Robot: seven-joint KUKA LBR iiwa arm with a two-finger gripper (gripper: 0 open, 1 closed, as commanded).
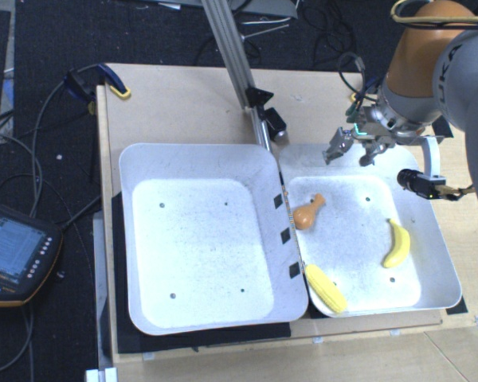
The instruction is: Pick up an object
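Note:
In the right bin [430, 289] lie three objects. An orange-brown drumstick-shaped toy [307, 212] rests near the bin's left wall. A yellow banana [396, 244] lies towards the right side. A yellow corn cob [326, 288] sits at the front left corner. My gripper [350, 152] hangs above the bin's far rim, up and to the right of the drumstick toy, well apart from all three. Its two fingers stand open with nothing between them.
The left bin [135, 173] adjoins the right one along a shared ridge with black clips. A slanted metal post [233, 48] rises behind the bins. A blue-and-yellow clamp [103, 79] grips the bench's far left corner. A handheld pendant [12, 249] lies off the bench at left.

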